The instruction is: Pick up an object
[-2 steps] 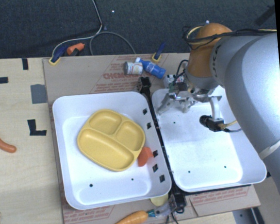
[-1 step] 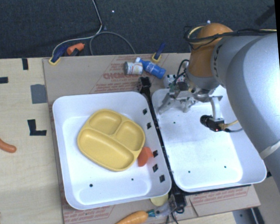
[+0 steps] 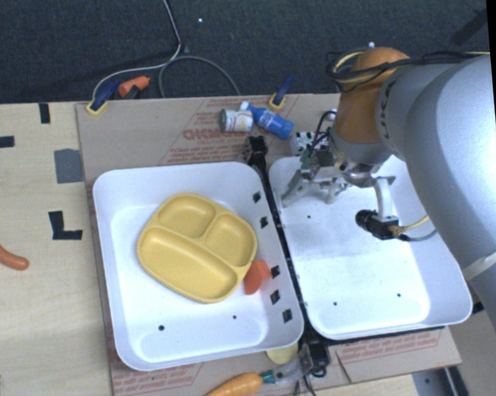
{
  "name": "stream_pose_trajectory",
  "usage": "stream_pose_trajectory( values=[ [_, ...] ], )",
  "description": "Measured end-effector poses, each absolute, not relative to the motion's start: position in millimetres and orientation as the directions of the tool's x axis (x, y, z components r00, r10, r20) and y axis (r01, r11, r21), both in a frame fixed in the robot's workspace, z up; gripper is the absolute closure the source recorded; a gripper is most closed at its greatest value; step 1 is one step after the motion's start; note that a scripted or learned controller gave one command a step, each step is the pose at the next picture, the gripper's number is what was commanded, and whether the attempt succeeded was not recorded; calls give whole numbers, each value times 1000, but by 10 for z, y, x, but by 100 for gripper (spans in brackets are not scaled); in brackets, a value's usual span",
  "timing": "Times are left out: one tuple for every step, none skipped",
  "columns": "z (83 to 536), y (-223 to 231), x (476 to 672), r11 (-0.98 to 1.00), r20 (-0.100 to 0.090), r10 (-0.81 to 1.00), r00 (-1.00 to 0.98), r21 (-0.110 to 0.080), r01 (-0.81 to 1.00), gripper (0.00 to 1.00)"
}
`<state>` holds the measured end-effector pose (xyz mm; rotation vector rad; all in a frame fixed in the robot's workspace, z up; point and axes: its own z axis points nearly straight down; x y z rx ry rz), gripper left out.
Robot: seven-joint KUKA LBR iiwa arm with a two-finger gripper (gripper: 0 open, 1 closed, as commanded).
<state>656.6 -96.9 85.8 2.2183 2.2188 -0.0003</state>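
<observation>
An orange sausage point(image 3: 5, 251) lies on the bench near its left edge. In the left bin point(image 3: 126, 333), a yellow divided plate point(image 3: 197, 245) sits about mid-bin, with a small orange-red piece point(image 3: 256, 277) touching its lower right rim, near the bin's right wall. The claw point(image 3: 319, 180) hangs over the right bin point(image 3: 447, 305) at its upper left corner, well apart from that piece; whether it is apart or together, I cannot tell.
</observation>
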Motion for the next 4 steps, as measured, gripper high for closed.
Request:
stream_pose_trajectory(
  values=[
    [854, -993, 6690, 3, 0, 1000, -3, 1, 1000, 0],
    [861, -976, 6474, 0, -3, 1000, 0, 3, 1000, 0],
    [854, -1029, 6696, 3, 0, 1000, -3, 2, 1000, 0],
    [957, -1023, 6693, 4, -1, 1000, -4, 2, 1000, 100]
  ],
)
